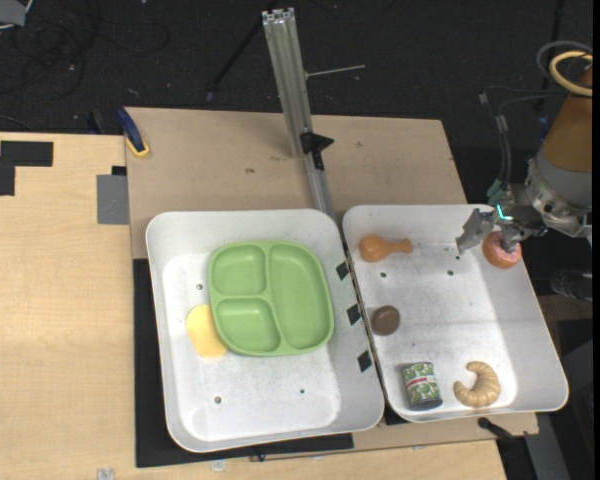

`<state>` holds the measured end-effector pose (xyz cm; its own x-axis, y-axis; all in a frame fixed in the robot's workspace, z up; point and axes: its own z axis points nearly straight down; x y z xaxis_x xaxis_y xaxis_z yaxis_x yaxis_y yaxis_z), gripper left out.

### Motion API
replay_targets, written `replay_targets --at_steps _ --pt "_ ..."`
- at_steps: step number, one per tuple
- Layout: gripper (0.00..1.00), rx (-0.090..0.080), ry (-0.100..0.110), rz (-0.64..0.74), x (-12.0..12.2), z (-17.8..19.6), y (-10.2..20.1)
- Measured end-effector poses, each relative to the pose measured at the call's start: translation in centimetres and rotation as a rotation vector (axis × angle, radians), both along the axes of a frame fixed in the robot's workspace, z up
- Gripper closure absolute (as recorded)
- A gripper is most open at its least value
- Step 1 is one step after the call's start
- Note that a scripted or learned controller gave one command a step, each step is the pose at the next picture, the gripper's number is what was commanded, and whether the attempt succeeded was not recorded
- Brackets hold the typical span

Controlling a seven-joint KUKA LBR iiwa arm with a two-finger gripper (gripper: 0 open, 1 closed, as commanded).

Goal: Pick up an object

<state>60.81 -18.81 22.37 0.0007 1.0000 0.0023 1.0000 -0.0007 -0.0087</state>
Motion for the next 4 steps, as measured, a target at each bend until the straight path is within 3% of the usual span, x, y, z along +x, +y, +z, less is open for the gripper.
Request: replay_targets --at_steps 1,3,4 --pt "0.0 -0.001 -0.006 0.001 0.2 0.3 0.0" --pt "0.0 0.0 0.0 0.001 -1.1 -10.2 0.3" --pt "0.0 -0.004 -0.015 0.002 -0.8 -13.1 0.3"
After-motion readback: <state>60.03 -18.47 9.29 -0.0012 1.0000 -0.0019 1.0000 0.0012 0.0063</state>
